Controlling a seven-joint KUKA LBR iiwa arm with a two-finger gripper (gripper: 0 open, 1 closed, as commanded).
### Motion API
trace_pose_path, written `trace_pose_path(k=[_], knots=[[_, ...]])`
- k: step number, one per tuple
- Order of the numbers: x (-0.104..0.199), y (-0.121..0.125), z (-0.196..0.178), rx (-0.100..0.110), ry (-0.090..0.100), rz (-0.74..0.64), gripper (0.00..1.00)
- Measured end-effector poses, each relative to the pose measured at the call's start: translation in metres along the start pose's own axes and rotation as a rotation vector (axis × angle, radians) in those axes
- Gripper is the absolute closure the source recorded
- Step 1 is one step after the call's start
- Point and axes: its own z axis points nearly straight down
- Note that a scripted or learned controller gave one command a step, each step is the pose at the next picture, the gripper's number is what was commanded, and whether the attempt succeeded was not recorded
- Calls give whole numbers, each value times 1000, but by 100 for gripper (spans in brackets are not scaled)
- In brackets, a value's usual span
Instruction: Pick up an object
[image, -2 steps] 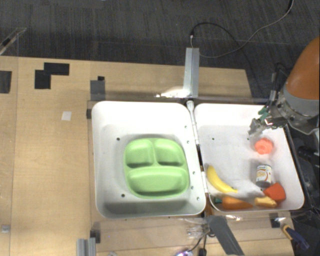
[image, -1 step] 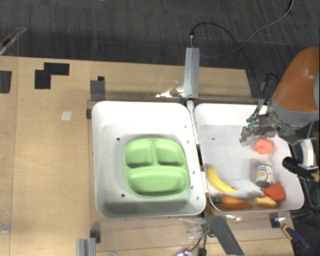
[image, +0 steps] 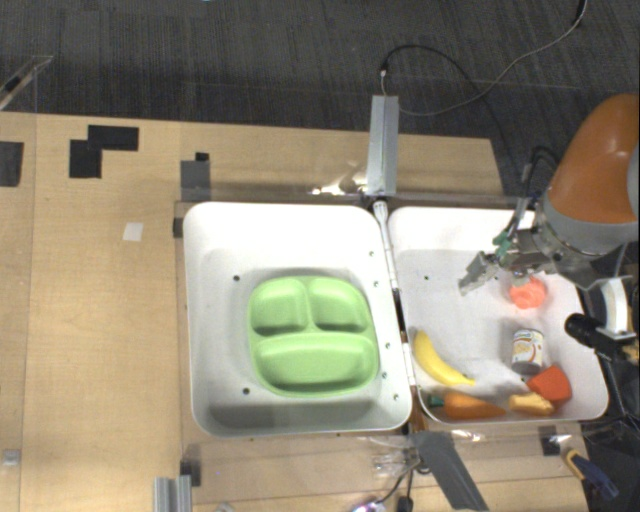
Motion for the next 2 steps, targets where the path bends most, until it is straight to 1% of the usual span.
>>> trace_pose_path(k=[1,2], knots=[[-56,-34,48,0,-1,36,0],[-98,-51,128,-8,-5,-77,0]])
